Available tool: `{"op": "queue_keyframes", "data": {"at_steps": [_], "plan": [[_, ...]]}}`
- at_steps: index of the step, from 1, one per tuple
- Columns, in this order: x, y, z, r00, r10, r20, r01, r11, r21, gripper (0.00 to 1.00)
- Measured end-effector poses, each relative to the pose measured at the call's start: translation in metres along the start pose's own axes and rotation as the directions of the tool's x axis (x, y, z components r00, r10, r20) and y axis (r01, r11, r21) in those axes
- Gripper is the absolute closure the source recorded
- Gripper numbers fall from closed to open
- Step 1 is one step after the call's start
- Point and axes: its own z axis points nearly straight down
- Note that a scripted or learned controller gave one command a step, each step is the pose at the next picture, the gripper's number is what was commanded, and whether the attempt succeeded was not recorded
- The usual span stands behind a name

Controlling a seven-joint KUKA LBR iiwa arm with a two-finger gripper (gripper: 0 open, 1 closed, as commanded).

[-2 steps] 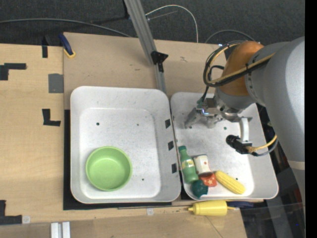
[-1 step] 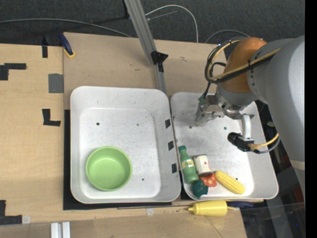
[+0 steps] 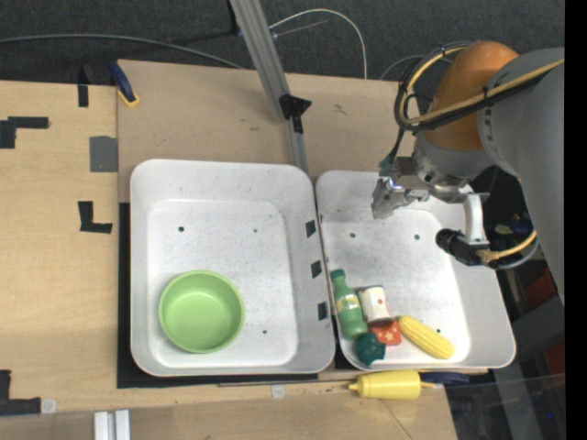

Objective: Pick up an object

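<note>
A: From the overhead camera, where does everything sit?

B: Two white bins lie side by side on the desk [image 3: 211, 108]. The left bin [image 3: 147, 191] carries a green bowl [image 3: 201, 311] in its near-left corner. The right bin [image 3: 477, 337] has its load bunched against the near edge: a green toy bottle [image 3: 347, 304] lying along the inner wall, a small white-and-brown box [image 3: 373, 302] touching it, a red piece [image 3: 388, 332], a dark teal piece [image 3: 369, 348], and a yellow corn cob [image 3: 426, 336] just beside them. A yellow mustard bottle [image 3: 389, 385] lies outside, on the desk along the bin's front rim.

A: Why clustered like that?

B: Probably the pieces slid together into that corner, which would make any one harder to single out.

A: And the arm?

B: The gripper [image 3: 396, 193] hangs over the far part of the right bin, well apart from the toys, above bare bin floor. It reaches in from the right, wrist turned downward.

A: The fingers?

B: Too blurred and foreshortened; whether they are apart or together cannot be told. Nothing is seen between them, so no object looks picked up yet.
</note>
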Motion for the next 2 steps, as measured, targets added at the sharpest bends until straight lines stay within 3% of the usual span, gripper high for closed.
{"op": "queue_keyframes", "data": {"at_steps": [1,2], "plan": [[-0.0073,0.0003,-0.0458,1.000,0.001,0.001,-0.001,1.000,0.001,1.00],[-0.0073,0.0001,-0.0372,1.000,0.001,0.001,-0.001,1.000,0.007,1.00]]}}
